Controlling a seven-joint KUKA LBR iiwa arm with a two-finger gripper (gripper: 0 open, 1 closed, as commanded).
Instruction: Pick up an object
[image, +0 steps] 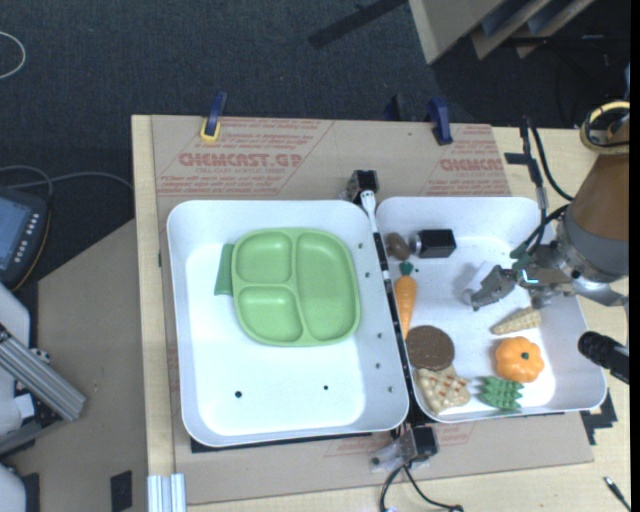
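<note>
A slanted overhead look at a desk (150, 300) carrying two shallow white bins side by side. The left bin (200, 380) holds a green divided plate (296, 285) with three compartments, sitting toward its upper middle.

The right bin (480, 215) holds a scatter of toy food and small items. Along its left wall, from top to bottom, lie a small brownish lump (397, 245), a black block (436, 241), an orange carrot (405, 302), a round brown patty (430, 347) and a tan waffle (442, 388). A green leafy toy (502, 392) and an orange pumpkin (518, 359) sit near the lower right, with a pale cone-shaped piece (517, 321) just above the pumpkin.

The grey arm (600, 240) reaches in from the right. Its tool (488, 288) hangs over the open middle of the right bin, just above the cone-shaped piece and well apart from the carrot. Whether the tool is spread or clenched cannot be told from here; nothing is visibly between its tips.

No object is picked up yet. The nearest candidates are the cone-shaped piece and the pumpkin. The likely risk is that the tool comes down on bare bin floor between objects and closes on nothing. The cone-shaped piece lies flat and could slide sideways if touched off-centre, nudging the pumpkin.
</note>
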